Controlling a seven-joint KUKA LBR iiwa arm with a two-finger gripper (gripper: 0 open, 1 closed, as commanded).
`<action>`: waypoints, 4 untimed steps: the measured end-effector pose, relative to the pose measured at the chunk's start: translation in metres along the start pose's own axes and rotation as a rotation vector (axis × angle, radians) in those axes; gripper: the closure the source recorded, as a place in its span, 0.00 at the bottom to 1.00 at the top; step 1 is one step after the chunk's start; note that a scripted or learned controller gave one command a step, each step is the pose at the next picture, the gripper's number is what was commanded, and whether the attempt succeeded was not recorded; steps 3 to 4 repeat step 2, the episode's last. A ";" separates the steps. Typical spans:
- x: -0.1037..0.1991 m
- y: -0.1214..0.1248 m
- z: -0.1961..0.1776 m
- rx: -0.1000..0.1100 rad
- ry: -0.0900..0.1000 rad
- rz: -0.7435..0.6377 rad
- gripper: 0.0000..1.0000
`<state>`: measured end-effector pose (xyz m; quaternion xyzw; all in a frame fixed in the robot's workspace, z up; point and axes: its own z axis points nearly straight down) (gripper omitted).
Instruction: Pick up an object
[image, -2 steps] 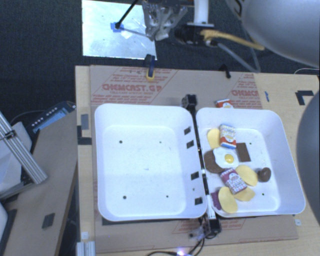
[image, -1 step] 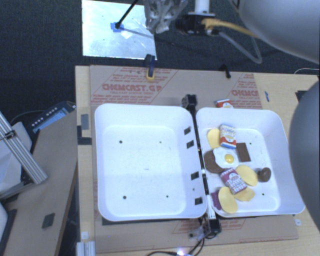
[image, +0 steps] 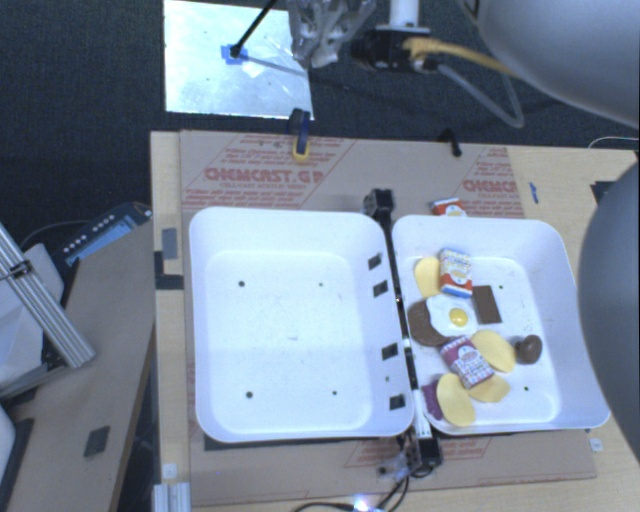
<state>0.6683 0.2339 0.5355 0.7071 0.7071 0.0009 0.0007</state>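
In the right bin (image: 560, 262), a fried egg (image: 452, 316) lies among crowded toy foods.

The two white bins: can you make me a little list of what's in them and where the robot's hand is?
left bin: no toys visible
right bin: toy food piled together
fried egg: middle of pile
brown square: right of egg
yellow chips: near front edge
gripper: high up, beyond both bins
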 end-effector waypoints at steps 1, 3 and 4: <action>0.000 0.000 0.000 0.000 0.000 0.000 1.00; 0.000 0.000 0.000 0.000 0.000 0.000 1.00; 0.000 0.000 0.000 0.000 0.000 0.000 1.00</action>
